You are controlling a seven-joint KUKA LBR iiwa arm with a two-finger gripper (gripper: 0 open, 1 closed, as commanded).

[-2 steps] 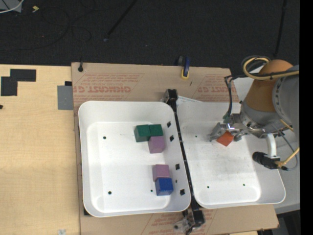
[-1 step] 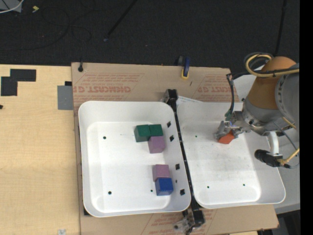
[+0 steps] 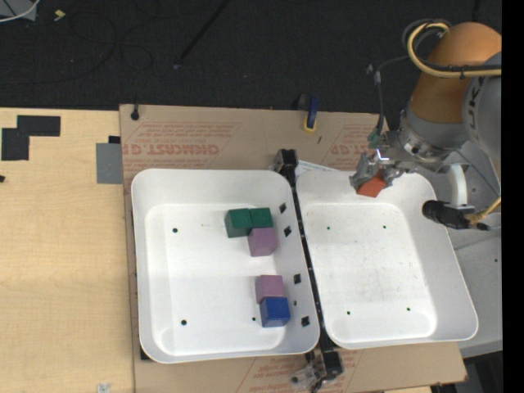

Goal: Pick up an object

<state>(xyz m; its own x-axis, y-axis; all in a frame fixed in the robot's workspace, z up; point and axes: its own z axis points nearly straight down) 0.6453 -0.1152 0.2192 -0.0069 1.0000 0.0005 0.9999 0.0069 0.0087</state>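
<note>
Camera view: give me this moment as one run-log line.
gripper: at right bin's far rim | orange block: at gripper tip, grasp unclear | left bin: green, two purple, blue blocks

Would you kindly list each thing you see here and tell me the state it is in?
Pincer: over the far edge of the right bin, an orange block between its fingers.
Orange block: held, lifted.
Green block: lying in the left bin, touching a purple block.
Purple block: lying flat.
Second purple block: touching the blue block.
Blue block: lying near the bin's front.
</note>
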